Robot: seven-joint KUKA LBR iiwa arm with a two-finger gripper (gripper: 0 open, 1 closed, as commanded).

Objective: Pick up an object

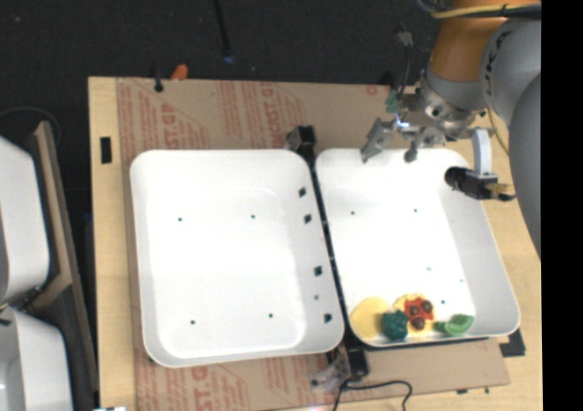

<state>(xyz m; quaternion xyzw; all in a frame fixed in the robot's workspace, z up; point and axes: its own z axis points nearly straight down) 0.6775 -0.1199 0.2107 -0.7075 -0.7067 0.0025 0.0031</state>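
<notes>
My gripper [390, 150] hangs over the far edge of the right bin [474, 245], its two fingers spread apart with nothing between them. At the bin's near edge lies a small cluster of things: a pale yellow disc [367, 316], a dark teal lump [394, 326], a red piece with dark spots [418, 310] and a green piece [457, 323]. The cluster sits far from the gripper, on the opposite side of the bin.
The left bin [228, 254] stands beside the right one, with a black divider strip [319, 236] between them. Both rest on a brown cardboard sheet [219, 113] on the wooden bench.
</notes>
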